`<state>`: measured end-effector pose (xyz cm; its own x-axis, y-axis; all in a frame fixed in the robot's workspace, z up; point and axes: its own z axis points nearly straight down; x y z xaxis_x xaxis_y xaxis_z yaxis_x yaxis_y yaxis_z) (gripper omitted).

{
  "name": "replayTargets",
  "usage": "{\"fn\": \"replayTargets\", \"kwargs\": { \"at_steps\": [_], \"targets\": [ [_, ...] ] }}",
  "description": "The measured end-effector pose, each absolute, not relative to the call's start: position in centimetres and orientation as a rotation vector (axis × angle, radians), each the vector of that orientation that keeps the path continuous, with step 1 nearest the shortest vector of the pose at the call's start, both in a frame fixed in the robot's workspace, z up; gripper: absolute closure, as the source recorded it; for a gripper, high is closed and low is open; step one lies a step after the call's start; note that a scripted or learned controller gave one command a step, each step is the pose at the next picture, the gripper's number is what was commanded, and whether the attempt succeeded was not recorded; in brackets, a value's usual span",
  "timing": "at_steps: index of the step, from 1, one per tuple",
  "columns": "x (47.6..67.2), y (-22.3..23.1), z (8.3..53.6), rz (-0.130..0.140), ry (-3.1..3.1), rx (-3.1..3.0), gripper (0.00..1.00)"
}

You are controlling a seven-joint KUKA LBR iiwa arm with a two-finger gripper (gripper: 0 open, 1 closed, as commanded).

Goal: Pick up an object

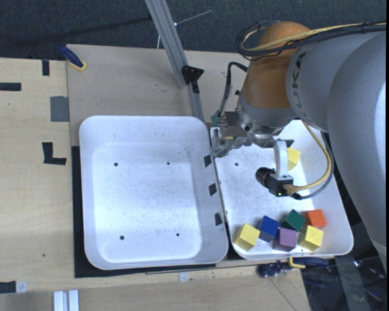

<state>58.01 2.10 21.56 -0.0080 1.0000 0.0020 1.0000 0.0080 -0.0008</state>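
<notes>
Camera view shows the tool (222,140) low at the far corner of the right bin (241,190), by the wall it shares with the left bin (142,193). Nothing shows in its grip, and I cannot tell whether it is released or clenched. The things to pick lie well apart from it. A cluster sits along the right bin's near edge, including a yellow cube (247,236), blue cube (269,227), purple cube (287,238), green cube (294,219) and orange cube (317,218). A lone block (293,157) lies further back.

The step looks like approach, with no pick begun. The yellow cube seems the best target, as its side toward the left bin is free. Descend centred, square to its faces, close, then lift straight. The packed middle cubes risk a jam.
</notes>
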Motion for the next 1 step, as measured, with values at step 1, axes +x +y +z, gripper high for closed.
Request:
{"fn": "replayTargets", "kwargs": {
  "at_steps": [1],
  "targets": [
    [57.31, 8.56, 22.00, 0.000, -2.229, -2.209, 1.00]
  ]
}}
